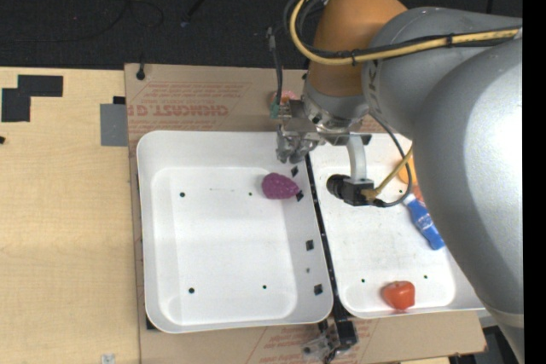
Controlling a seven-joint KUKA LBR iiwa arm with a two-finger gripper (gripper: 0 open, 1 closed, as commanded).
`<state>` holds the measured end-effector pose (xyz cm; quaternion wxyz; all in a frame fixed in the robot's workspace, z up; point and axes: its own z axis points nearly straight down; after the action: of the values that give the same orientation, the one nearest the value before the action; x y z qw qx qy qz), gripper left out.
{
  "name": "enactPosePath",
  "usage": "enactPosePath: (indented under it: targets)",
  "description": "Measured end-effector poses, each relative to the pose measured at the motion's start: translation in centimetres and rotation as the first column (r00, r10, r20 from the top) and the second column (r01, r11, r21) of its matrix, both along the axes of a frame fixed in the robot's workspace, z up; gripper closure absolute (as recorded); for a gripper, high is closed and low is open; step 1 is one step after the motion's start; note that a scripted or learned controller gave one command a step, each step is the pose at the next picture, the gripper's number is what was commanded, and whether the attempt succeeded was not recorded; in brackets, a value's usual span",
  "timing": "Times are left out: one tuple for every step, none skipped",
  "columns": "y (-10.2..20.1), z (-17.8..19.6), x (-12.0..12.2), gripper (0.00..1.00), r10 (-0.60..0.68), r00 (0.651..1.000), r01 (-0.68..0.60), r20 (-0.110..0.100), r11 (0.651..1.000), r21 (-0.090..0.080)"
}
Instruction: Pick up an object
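Your grey metal gripper (291, 153) hangs in approach over the one-o'clock corner of the left shallow white plastic bin (213, 256), opening not discernible, nothing visibly held; the small lumpy purple object (278, 186) lies just at its six o'clock, requiring a short shift and descent.

Glossy white plastic bins (162, 286) sit on matt brown cardboard (205, 98).

We see the gripper (291, 153) over the far right corner of the left bin (213, 251), close to a purple lump (278, 186) lying there. In the right bin (358, 251) lie a blue tube (424, 222) and a red ball (397, 295), apart from each other.
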<state>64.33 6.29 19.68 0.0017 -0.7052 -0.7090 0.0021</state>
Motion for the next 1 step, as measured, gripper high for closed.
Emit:
enactPosePath:
  targets:
    - [3.35,11.70,-1.00,1.00,-0.001,1.000,0.001,0.015,1.000,0.004]
